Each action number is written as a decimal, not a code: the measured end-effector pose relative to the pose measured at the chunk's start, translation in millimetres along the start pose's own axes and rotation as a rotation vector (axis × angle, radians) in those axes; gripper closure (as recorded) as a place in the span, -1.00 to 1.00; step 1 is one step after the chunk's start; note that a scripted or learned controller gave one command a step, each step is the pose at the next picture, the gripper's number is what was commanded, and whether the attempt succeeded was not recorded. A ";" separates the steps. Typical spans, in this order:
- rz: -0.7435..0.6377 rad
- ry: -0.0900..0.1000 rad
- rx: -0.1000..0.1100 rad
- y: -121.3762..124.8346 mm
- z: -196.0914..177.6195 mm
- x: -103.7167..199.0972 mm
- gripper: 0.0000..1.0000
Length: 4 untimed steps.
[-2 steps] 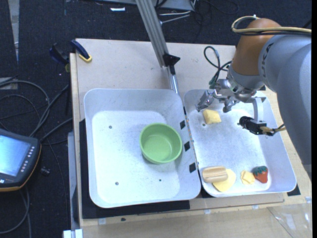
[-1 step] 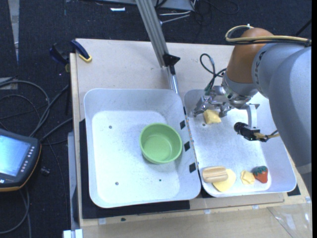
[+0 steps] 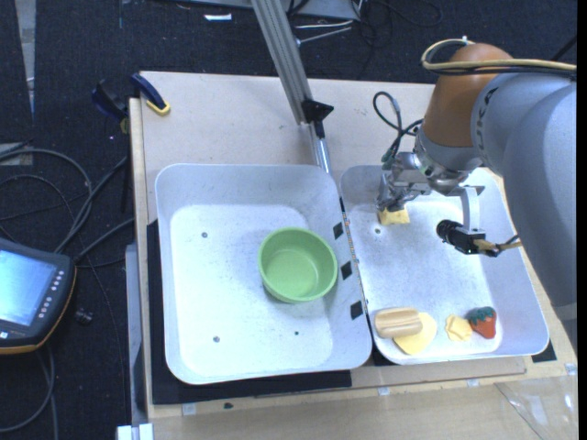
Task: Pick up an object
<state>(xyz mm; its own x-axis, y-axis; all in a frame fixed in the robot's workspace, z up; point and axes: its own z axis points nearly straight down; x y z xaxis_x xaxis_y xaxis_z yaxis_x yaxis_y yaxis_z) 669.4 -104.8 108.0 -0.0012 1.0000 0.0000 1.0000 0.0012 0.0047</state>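
No readable text, labels or nos. anywhere; pendant screen (image 3: pixel 20 287) too blurred.

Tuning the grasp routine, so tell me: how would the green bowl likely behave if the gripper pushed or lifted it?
The green bowl sits upright on a flat base, so it probably slides rather than rolls. It looks like rigid plastic, likely light. Its smooth, curved rim may slip from a pinch.
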 end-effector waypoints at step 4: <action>-0.003 0.001 0.005 -15.4 -136.9 42.3 1.00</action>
<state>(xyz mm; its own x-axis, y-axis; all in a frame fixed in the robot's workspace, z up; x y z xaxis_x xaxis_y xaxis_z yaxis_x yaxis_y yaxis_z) 653.2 -62.6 244.8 -0.0042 1.0000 0.0011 1.0000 0.0042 -0.0007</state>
